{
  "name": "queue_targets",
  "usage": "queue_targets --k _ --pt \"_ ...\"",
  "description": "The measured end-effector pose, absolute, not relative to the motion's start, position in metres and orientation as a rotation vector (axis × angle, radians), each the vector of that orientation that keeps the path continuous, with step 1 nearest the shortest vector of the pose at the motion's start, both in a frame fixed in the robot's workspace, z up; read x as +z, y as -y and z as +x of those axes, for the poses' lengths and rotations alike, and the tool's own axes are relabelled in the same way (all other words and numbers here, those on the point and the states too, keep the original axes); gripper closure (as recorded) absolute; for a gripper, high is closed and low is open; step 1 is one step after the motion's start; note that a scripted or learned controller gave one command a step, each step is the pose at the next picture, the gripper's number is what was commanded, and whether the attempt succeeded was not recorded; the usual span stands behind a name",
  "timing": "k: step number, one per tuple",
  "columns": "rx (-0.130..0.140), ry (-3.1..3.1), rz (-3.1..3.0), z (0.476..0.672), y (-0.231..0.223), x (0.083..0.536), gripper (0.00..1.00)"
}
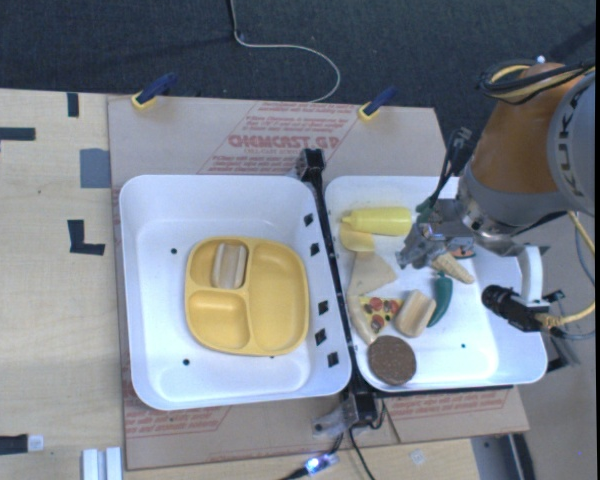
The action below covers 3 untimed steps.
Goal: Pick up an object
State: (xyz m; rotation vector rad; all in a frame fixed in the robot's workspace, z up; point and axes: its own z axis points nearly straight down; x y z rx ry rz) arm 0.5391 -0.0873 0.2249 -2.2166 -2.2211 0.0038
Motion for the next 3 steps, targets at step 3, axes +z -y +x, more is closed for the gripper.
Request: queue_targets --k 3 --pt "0.004 2.219 -2.219 0.4854 0.0760 0.2138 1.00"
